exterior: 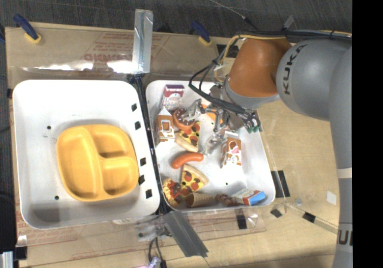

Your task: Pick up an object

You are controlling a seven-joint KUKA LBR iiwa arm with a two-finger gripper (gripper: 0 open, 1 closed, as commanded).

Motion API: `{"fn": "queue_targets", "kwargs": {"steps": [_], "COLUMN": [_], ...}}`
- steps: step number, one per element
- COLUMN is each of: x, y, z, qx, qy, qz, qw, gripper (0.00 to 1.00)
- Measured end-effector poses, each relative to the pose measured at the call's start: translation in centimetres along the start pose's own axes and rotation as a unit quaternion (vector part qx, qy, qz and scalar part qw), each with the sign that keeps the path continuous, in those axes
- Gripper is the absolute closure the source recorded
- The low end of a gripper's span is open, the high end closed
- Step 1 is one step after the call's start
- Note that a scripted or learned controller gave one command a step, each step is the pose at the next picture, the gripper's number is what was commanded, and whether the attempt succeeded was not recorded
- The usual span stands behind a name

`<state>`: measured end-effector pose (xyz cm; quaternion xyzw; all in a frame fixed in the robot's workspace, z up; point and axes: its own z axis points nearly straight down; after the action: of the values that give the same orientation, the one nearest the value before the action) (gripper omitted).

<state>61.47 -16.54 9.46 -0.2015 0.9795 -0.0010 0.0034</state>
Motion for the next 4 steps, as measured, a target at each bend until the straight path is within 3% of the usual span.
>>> {"fn": "queue_targets", "kwargs": {"steps": [1,2,3,4], "x": [-1.3,-1.5,-1.8,-0.6], "y": [1.4,2.4,5.3,5.9], "z": [0.1,0.2,-0.5,0.2], "qx": [0.0,-0.001,0.009,0.0], "qy": [0.001,0.005,-0.003,0.003], "qz": [0.024,0.114,0.208,0.306], "qw": [0.9997,0.9935,0.9781,0.9519], "gripper": [0.0,0.0,0.0,0.0]}}
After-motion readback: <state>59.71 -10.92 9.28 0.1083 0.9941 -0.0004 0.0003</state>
